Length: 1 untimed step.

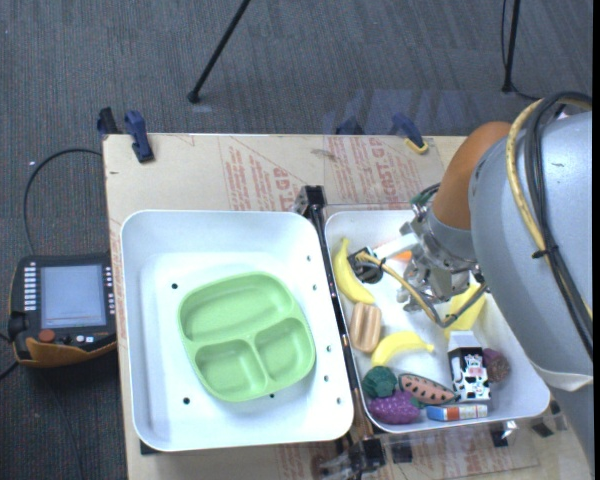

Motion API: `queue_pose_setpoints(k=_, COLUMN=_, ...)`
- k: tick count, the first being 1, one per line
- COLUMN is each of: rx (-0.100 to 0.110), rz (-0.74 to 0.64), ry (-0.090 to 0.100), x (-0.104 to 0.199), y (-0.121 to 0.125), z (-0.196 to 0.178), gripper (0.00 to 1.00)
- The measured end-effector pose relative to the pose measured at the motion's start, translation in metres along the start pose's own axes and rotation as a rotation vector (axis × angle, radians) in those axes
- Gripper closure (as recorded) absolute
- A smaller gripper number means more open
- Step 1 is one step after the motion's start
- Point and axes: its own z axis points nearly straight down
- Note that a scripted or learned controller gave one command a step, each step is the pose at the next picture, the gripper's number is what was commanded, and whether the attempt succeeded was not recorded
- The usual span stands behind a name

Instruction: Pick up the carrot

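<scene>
Carrot (pixel 399 257): a short orange sliver shows in the right bin (pixel 525 398), at the far end, lying just beside the gripper (pixel 432 290) on its left and partly hidden by it. How much of the carrot is covered cannot be told, nor whether the two touch.

Gripper: down inside the right bin, above the floor near the bin's far half. Open or clenched cannot be made out; nothing is seen caught in it.

Arm (pixel 540 228): grey, reaching in from the right, bulky link over the bin's right side, orange band (pixel 472 173) just above the wrist, wrist pointing down into the bin.

Other items in the right bin, relative to the gripper: banana (pixel 349 274) to the left; hot dog bun (pixel 366 325) and second banana (pixel 400 345) nearer the camera; watermelon slice (pixel 427 387), grapes (pixel 398 406) and a small carton (pixel 469 373) at the near end.

Left bin (pixel 150 258): green divided plate (pixel 245 336), well apart from the gripper.
</scene>
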Motion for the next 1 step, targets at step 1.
queue_pose_setpoints(k=1, rx=-0.018, rz=-0.086, ry=0.026, x=0.0326, y=-0.0224, z=-0.1594, gripper=1.00)
